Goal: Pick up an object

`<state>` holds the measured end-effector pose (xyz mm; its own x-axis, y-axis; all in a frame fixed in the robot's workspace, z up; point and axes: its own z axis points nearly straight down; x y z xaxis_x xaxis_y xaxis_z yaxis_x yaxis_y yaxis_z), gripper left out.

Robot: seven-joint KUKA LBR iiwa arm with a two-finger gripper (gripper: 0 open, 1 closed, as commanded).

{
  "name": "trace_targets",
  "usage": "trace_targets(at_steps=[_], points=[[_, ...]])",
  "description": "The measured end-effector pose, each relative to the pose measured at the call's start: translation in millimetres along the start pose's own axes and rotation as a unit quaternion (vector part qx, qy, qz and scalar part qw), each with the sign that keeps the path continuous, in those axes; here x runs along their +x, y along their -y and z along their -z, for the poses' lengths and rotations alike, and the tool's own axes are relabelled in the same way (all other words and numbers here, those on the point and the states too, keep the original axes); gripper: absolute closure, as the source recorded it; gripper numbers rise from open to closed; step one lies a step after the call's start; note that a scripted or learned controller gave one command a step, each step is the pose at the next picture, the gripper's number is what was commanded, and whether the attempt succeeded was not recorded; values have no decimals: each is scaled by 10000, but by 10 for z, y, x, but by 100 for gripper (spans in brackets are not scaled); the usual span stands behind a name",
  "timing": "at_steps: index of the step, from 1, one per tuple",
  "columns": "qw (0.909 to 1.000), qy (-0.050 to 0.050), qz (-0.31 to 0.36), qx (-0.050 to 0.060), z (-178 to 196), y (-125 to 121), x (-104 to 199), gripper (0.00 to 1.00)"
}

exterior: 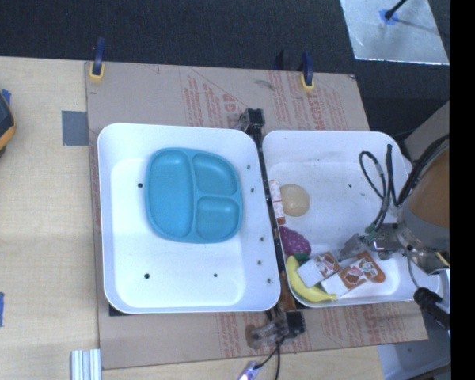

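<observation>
Camera view: the left white bin (119, 212) holds a blue divided plastic plate (194, 195) in its upper half. The right white bin (332, 145) holds a beige egg-shaped ball (294, 199), a purple grape bunch (294, 243), a yellow banana (305, 288) and a printed snack packet (350, 272) along its lower edge. The gripper (362, 247) sits at the packet's upper edge, lower right; whether its jaws are open or closed cannot be told

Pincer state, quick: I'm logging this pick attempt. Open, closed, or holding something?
Pincer: cannot be told. It sits low in the right bin, at the flat snack packet; nothing is visibly held.
</observation>
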<state>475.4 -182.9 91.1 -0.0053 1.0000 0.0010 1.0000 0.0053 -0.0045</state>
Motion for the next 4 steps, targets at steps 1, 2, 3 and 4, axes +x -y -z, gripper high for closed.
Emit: trace_targets(at_steps=[1,2,3,4], points=[[10000,4,-12,-18,31,-761,-296,0],[10000,2,-6,-1,2,-215,39,0],[10000,5,0,5,104,-213,28,100],[10000,-5,-3,-18,612,-863,669,100]])
